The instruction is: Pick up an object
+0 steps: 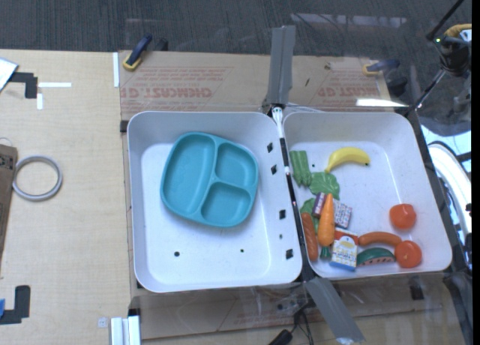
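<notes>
Two white bins [142,208]. A teal plate [210,179] in one. The other holds a yellow banana [349,157], green leaves [313,180], an orange carrot [326,222], two red-orange tomatoes [402,216], and a reddish-brown sausage [379,238].

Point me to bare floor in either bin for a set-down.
Left bin: a broad bare strip along the near wall below the teal tray, and a narrower strip on its left. Right bin: a bare patch between the banana and the tomatoes. Crowded: the toy food along the right bin's left and near sides.
</notes>
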You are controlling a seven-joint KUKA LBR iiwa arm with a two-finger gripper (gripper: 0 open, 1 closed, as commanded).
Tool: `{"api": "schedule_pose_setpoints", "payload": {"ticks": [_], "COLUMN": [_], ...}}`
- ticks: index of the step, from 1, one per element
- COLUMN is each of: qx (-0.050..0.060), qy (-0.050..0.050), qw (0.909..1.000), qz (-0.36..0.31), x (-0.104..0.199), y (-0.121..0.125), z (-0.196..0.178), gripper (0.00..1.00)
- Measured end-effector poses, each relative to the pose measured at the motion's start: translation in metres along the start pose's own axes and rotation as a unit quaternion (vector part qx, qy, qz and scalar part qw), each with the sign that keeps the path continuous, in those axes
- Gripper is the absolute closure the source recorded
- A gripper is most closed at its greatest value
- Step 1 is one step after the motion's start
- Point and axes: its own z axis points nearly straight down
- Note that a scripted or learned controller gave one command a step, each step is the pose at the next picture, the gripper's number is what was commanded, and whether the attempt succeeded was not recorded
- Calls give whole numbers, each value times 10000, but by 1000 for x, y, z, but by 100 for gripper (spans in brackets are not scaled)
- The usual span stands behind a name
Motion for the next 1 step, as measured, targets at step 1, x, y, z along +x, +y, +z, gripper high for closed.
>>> {"api": "schedule_pose_setpoints", "payload": {"ticks": [1], "qx": [2], "qy": [27], "qw": [10000], "qz": [54], "x": [30], "y": [-35], "z": [7], "gripper": [100]}}
